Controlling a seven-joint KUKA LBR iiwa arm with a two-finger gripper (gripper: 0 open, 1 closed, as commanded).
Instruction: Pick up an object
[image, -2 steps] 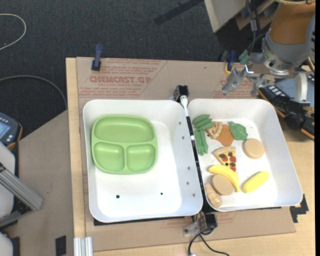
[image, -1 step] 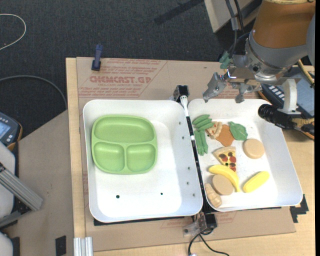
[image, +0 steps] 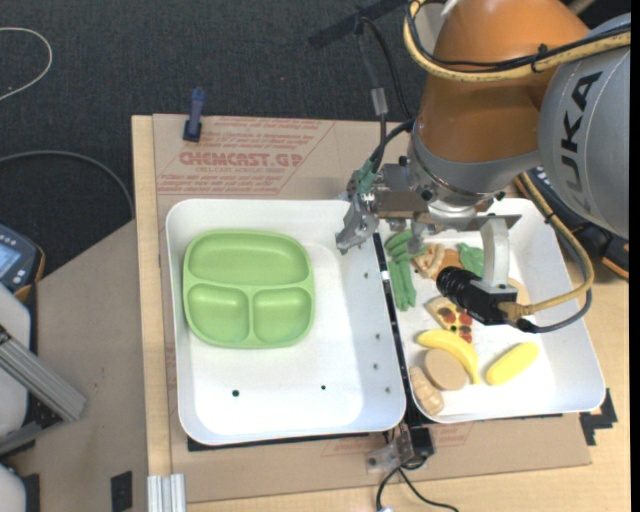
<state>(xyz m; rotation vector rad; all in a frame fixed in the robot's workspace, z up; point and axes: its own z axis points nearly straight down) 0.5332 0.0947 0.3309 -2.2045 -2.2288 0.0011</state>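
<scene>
Where the bins (image: 385, 300) meet, brown board (image: 240, 155) reads "CHEMCAST GP".

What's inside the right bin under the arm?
The right bin holds a banana, a lemon, green beans and more; the arm covers its top.

Below me a brown board (image: 250, 150) with red print covers the bench; a blue clip (image: 193, 114) sits at its far left corner. Around it I see dark floor (image: 90, 90), thin cables (image: 30, 55), and a grey rail (image: 40, 375) at the left.
</scene>
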